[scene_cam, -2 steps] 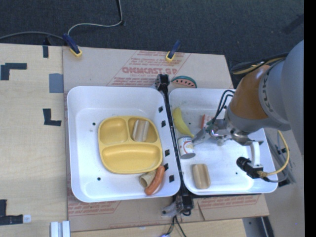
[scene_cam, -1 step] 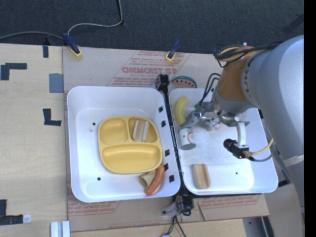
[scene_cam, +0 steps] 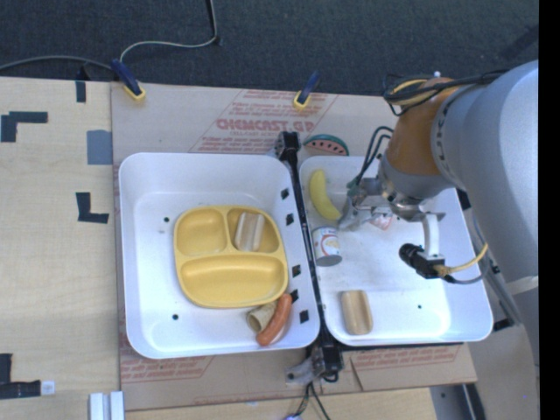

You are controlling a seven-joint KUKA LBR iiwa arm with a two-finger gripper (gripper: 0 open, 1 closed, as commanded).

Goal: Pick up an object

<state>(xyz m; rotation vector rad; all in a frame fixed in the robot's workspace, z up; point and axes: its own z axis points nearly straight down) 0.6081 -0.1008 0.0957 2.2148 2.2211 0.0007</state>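
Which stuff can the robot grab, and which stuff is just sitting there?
For grabbing:
banana
small can
bread roll
hot dog
gripper, hanging over the right bin beside the banana

Just there:
yellow divided plate
left bin
clamps
black cable

Both white bins look like smooth, slightly glossy plastic, and the yellow divided tray in the left one has a matt plastic look. They sit on a brown cardboard sheet with red print, over pale wood-grain bench. At three o'clock the arm is smooth grey metal.
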